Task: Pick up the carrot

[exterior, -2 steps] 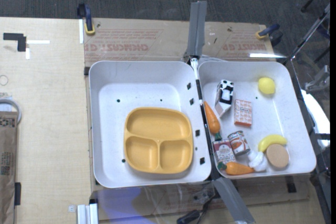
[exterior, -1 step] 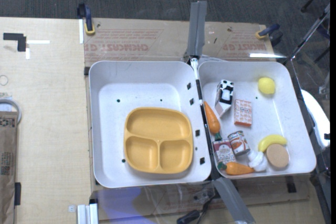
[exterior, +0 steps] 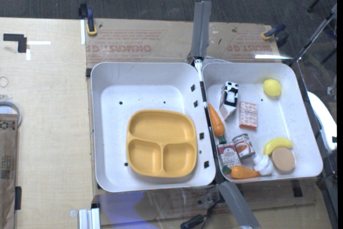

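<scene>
Pincer open or closed, I cannot tell. Step one waits: the carrot (exterior: 216, 121) lies by the right bin's (exterior: 281, 118) left wall. Next, reach down over it.

Bench seen from above by one fixed camera, at a slant.

Both white bins, the left bin (exterior: 102, 131) and the right bin (exterior: 305, 131), are taken in whole from moderate distance, the bench's far edge and dark floor lying toward the top; the wooden benchtop (exterior: 43, 115) is framed at left.
</scene>
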Controlling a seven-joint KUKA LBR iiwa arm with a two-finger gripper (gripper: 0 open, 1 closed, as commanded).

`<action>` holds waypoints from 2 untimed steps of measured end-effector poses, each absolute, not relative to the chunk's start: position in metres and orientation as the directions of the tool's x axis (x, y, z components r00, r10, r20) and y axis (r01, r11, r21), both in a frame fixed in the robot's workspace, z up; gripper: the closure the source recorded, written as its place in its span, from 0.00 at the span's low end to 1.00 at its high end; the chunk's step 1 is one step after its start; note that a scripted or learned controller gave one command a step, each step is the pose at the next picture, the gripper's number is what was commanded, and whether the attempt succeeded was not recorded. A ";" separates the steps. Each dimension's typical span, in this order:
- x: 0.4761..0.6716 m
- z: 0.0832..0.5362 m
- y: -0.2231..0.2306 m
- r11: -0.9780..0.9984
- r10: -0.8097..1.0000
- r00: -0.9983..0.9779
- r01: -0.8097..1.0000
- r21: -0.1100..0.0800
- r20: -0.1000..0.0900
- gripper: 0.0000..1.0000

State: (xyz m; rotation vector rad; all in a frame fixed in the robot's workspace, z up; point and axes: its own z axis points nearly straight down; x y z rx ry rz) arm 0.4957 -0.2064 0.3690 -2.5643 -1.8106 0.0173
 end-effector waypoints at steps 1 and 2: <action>0.497 0.376 -0.206 -0.332 0.943 0.332 0.943 -0.012 -0.010 1.00; 0.485 0.323 -0.152 -0.374 0.927 0.374 0.927 -0.004 -0.002 1.00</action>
